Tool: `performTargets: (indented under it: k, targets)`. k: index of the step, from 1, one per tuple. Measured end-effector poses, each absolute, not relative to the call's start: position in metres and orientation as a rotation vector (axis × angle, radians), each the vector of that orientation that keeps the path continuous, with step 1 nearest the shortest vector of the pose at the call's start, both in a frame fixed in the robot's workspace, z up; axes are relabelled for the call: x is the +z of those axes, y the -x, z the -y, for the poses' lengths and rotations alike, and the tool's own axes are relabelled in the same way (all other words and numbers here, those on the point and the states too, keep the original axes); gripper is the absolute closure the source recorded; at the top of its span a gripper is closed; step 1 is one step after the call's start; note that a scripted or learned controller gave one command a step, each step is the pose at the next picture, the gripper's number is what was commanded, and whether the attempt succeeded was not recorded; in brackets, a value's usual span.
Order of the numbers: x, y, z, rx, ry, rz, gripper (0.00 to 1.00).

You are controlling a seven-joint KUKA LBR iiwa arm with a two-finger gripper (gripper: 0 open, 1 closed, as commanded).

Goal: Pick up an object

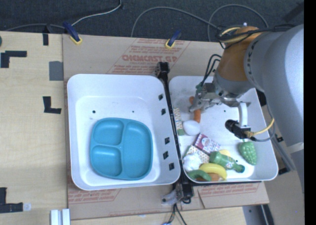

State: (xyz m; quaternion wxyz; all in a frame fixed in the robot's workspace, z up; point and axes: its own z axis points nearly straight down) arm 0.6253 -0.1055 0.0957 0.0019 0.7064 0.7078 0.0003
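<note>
Grey arm (281,66) — orange band (237,56), yellow cable (261,131).

Blue divided plate (121,148) in left bin (79,90), tool (196,104) low in right bin (264,162), beside orange piece (197,115)

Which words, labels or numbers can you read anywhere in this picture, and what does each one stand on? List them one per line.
"CHEMCAST GP": red print on the brown cardboard sheet under the bins, seen upside down; the last letters are uncertain.
Smaller red lines beneath that print: too blurred to read.
Red print on the cardboard's front edge: too small to read.
Small packet in the right bin: has printing, but unreadable.
</note>
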Motion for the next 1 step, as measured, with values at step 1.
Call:
performTargets:
  k: [1]
  targets:
    - [0.1847,-0.5948,0.0454,0.001,-2.219,-2.225,1.0]
